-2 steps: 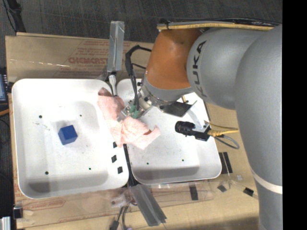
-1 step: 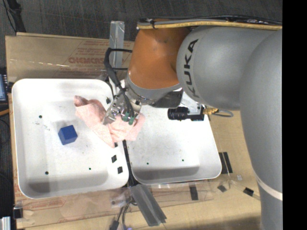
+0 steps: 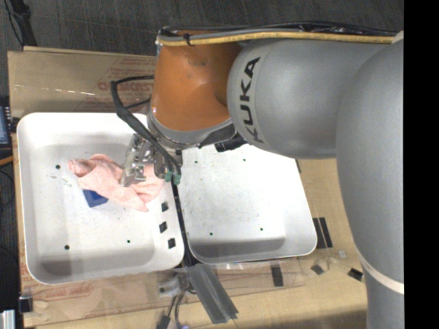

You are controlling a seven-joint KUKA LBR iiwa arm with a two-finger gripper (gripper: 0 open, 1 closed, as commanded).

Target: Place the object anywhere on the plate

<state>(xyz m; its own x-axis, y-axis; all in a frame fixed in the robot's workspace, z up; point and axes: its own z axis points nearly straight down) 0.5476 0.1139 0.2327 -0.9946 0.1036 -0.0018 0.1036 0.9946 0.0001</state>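
Claw (image 3: pixel 137 166) hovered low over pink cloth (image 3: pixel 113 180); finger state impossible to tell. Blue block (image 3: pixel 95 198) just beside, lower left. Needed centred, deep pinch on cloth bunch.

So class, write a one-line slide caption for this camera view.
KUKA arm lowers its gripper onto a pink cloth beside a blue object in the left white bin.

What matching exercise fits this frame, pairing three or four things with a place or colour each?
Things:
1. pink cloth
2. blue object
3. gripper
4. right bin

Descriptions:
A. under the arm
B. over the cloth's right part
C. crumpled in the left bin
D. peeking out at the cloth's lower left edge

Pairs: 1-C, 2-D, 3-B, 4-A
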